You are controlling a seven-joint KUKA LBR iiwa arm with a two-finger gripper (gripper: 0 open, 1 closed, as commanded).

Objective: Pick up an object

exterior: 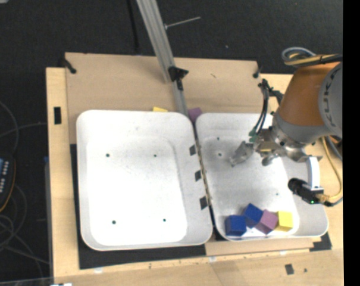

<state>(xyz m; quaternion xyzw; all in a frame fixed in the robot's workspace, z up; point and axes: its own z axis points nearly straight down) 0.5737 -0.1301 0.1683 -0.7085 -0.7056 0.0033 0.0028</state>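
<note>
Several small blocks lie in the near corner of the right bin (227, 130): a blue block (236, 224), a second blue block (253, 211), a purple block (266, 220) and a yellow block (285, 220). My gripper (253, 158) hangs over the middle of the right bin, well behind the blocks. Its two grey fingers (240, 155) are spread apart, and nothing sits between them. The orange band of the arm (304, 103) rises behind the gripper.
The left bin (132, 177) stands beside the right one, with black clips along the shared edge. A slanted metal post (159, 34) rises behind the bins. A small yellow piece (160, 109) and a purple piece (194, 113) lie just behind the bins' far rims.
</note>
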